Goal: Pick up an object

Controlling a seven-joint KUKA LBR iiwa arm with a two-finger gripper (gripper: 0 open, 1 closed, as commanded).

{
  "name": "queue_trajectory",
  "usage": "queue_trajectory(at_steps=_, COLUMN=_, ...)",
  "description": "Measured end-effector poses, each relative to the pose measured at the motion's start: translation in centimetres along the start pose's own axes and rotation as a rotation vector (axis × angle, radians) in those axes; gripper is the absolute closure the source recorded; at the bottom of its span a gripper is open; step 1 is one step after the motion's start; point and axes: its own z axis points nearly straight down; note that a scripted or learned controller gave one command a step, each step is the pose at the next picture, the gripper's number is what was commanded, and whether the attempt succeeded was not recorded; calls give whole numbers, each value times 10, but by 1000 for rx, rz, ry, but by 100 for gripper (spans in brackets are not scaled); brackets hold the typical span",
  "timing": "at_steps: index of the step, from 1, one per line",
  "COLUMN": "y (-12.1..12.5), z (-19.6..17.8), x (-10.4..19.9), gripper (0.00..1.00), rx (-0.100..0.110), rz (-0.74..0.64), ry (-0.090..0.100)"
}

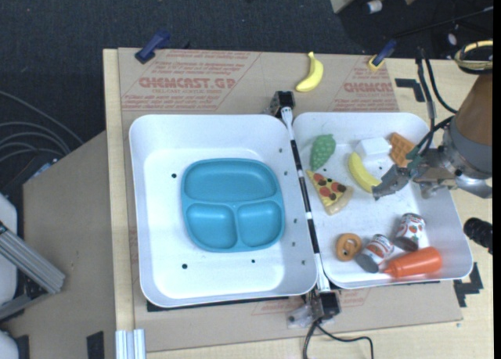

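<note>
The right bin (446, 217) holds several small items: a green leafy piece (322, 151), a pizza slice (330, 192), a yellow banana (362, 172), a white block (374, 149) and an orange waffle piece (401, 148). Near its front lie a donut (348, 246), a small can (377, 249), a red-and-white cup (411, 230) and an orange carrot-like item (413, 263). My gripper (394, 179) hangs low over the bin's middle, just right of the banana and below the white block. I see nothing held in it.
The left bin (156, 154) bears a blue divided plate (232, 203). A second banana (311, 74) lies on the bench behind the bins. Blue clamps (153, 46) sit at the bench's back edge. Cables hang near the arm at the right.
</note>
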Motion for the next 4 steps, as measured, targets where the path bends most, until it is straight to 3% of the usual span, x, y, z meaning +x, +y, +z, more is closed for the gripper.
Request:
queue_trajectory(at_steps=1, y=45, z=85, x=-42, gripper=0, rx=1, rz=1, ry=0)
queue_trajectory(at_steps=2, y=114, z=144, x=-61, gripper=0, rx=0, rz=0, ry=0)
queue_trajectory(at_steps=3, y=114, z=133, x=-61, gripper=100, rx=-2, rz=-1, ry=0)
queue_trajectory(at_steps=4, y=114, z=133, x=-61, gripper=0, rx=-2, rz=-1, ry=0)
